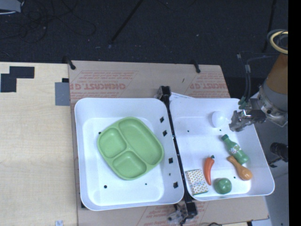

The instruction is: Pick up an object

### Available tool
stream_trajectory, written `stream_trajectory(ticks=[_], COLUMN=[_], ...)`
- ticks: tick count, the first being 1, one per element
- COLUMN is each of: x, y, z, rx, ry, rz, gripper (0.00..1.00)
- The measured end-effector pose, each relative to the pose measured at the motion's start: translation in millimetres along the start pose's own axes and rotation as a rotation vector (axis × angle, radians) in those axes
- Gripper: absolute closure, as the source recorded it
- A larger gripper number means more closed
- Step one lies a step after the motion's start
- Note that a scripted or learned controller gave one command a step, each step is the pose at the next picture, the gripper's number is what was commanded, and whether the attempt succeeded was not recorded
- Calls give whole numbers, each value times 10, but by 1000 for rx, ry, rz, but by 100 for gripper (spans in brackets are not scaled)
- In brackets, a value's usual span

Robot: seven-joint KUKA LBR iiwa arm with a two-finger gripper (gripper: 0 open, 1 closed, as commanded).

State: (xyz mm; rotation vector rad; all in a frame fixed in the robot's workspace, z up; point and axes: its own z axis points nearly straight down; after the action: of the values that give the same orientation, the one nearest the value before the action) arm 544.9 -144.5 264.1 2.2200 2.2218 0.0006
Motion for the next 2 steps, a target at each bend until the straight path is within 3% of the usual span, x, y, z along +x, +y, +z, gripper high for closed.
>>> stream_trajectory(ticks=[2], x=[929], y=[321], z=[113], rx=[2], ry=[1], rz=[-2], gripper=[100])
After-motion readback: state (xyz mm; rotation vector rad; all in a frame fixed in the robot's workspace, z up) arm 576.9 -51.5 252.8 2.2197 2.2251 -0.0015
